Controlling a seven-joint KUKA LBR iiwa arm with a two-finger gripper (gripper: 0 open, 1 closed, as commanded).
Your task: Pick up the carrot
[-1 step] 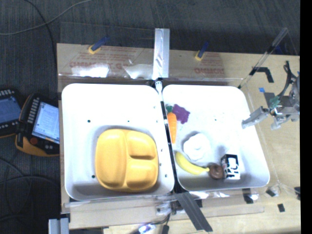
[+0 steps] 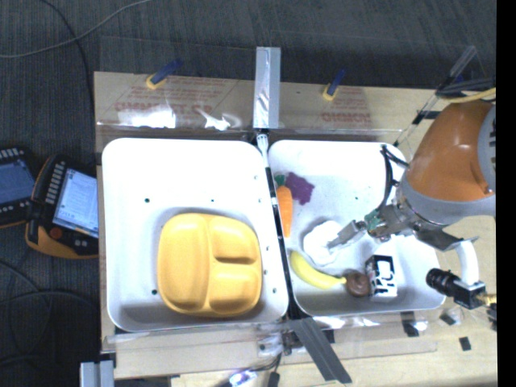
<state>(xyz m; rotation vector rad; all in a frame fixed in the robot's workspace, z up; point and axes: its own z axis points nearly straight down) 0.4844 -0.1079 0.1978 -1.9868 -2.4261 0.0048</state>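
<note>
carrot (image 2: 285, 208) lies against right bin's (image 2: 339, 153) left wall, long axis running along that wall; jaws (image 2: 348, 234) sit to its right, over a white object (image 2: 320, 243); jaw state: cannot tell

- A yellow tray (image 2: 211, 264) with compartments lies in the left bin (image 2: 129, 176).
- In the right bin (image 2: 347, 160): a purple piece (image 2: 301, 188) near the top left, a white object (image 2: 322, 240) in the middle, a banana (image 2: 313, 274) below it.
- A brown thing (image 2: 357, 282) touches the banana's right end.
- A pendant (image 2: 60, 208) sits left of the desk (image 2: 387, 103).
</note>
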